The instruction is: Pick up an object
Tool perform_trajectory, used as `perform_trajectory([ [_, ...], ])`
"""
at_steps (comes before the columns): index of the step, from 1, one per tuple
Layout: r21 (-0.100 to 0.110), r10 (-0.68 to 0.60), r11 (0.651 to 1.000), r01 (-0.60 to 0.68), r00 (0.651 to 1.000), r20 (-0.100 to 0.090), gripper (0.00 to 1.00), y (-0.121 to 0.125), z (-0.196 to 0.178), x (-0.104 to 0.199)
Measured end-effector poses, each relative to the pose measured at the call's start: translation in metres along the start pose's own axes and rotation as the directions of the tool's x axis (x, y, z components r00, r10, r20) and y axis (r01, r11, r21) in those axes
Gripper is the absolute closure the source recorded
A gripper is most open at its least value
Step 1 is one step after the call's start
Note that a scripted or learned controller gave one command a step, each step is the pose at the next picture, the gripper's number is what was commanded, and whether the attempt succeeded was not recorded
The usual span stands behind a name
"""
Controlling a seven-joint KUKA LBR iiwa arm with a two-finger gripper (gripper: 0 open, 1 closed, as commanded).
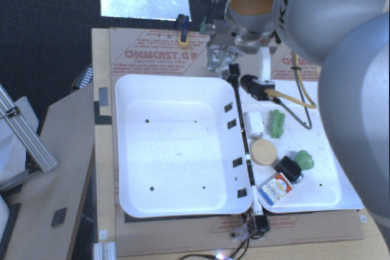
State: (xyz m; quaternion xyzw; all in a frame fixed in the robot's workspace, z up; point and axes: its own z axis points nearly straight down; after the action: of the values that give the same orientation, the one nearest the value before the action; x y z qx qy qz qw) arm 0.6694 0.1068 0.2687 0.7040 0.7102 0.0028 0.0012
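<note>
The right bin [329,189] holds several small objects. A white cylinder [255,123] lies beside a green ridged piece [278,123]. Nearer the front are a tan round disc [264,152], a black block [287,168], a green rounded piece [304,160] and a red, white and blue packet [275,189]. My gripper [223,63] hangs at the far end of the divider between the bins, above and behind these objects. I see nothing held in it. The big grey arm covers the right bin's far right part.
The left bin [131,131] sits beside the right one on a cardboard sheet [158,53]. A blue and yellow clamp [182,30] stands at the back edge. A yellow cable [298,103] loops over the right bin. A metal rail [24,137] lies at the left.
</note>
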Motion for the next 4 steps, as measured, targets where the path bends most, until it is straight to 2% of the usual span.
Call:
perform_trajectory([
  [1,0.000,0.001,1.000,-0.001,1.000,-0.001,1.00,0.000,-0.035,0.035],
  [2,-0.010,0.003,1.000,-0.003,1.000,-0.001,1.00,0.001,-0.168,0.038],
  [3,0.005,0.012,1.000,-0.012,1.000,0.003,1.00,0.000,-0.141,-0.019],
  [4,0.004,0.012,1.000,-0.012,1.000,0.004,1.00,-0.001,-0.132,-0.073],
])
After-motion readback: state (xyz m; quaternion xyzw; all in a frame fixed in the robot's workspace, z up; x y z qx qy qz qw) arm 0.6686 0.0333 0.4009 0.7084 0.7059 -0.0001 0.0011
